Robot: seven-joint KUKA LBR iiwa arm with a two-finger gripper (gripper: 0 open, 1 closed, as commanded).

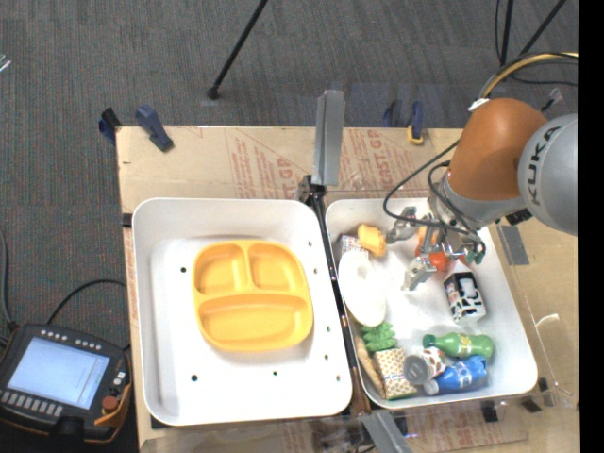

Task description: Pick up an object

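Hovered over the right bin (pixel 517 302) — gripper (pixel 436 253) near the bin's far edge, fingers spread apart, nothing seen between them. Just beside the fingertips, toward the bin's right edge: a black-and-white can (pixel 464 297), the likeliest target, though which object was meant could not be told. Lay on its side, long axis running roughly from far edge to near edge, slightly slanted.

Risks, judged from here: a round can could roll or squirt out of closing fingers if pinched along its length rather than across it; a descent slightly off-centre might nudge it toward the white oval dish (pixel 362 289) or the green bottle (pixel 460 345) near the bin's near edge. Crowded near corner — blue bottle (pixel 462 375), small carton (pixel 394 370) — left little room for error. Yellow divided plate (pixel 252 293) sat alone in the left bin (pixel 151 253).
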